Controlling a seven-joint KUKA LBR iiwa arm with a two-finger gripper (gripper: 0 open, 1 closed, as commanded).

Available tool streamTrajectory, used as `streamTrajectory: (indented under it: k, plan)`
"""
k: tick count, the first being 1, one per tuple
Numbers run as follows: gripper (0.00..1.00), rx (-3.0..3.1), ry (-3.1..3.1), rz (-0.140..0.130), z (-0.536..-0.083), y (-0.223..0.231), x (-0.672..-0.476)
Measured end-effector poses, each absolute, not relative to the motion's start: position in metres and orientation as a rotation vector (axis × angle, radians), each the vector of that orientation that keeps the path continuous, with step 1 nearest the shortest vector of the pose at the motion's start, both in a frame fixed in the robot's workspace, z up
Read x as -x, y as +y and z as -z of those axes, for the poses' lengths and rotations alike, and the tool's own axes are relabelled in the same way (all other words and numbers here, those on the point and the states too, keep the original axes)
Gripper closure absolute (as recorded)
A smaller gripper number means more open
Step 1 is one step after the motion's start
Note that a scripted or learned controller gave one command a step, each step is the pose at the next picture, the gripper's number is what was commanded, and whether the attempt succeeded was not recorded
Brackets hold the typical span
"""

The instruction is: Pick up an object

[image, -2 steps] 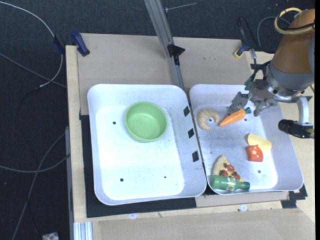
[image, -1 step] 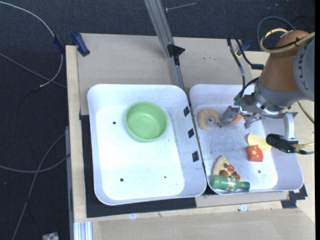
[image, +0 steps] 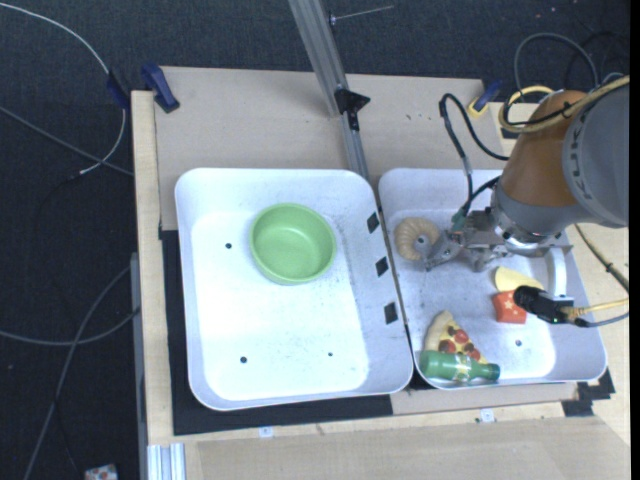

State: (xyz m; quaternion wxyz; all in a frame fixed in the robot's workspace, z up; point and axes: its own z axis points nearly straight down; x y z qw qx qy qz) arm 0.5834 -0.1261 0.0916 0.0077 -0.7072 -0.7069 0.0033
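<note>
Green bottle: nearest of the lot, lying on its side against the front rim of the right bin. Looks like hard, smooth plastic; I would expect it to roll or slip unless taken across the body.
Pizza slice: just behind the bottle and touching it. A flat toy, likely light and stiff, with little height to close on, so a poor first choice.
Red block: mid-bin, with a yellow wedge just behind it. Both small and probably light; the block's flat sides should give a firm hold.
Tan shell-like piece: near the bin's left wall, just left of the jaws. Ridged and rounded, likely rigid; best taken across its narrower width. The likeliest target, judging by how close the jaws are.
Jaws: low over the right bin floor beside the tan piece; whether they are spread or closed cannot be told, and nothing is seen between them.
Green bowl: alone in the left bin, upright, well apart from the arm.
Hidden: the wrist and orange band cover the right bin's far corner; the tabletop beyond is bare.
</note>
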Motion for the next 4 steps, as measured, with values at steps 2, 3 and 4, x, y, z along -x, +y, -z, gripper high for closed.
streamTrajectory:
  k: [2,3,4]
  plan:
    - [1.0,2.224,-2.225,0.007,-0.154,-0.126,-0.585]
    - [1.0,2.225,-2.226,0.009,-0.201,-0.128,-0.582]
    - [1.0,2.223,-2.225,0.006,-0.235,-0.128,-0.583]
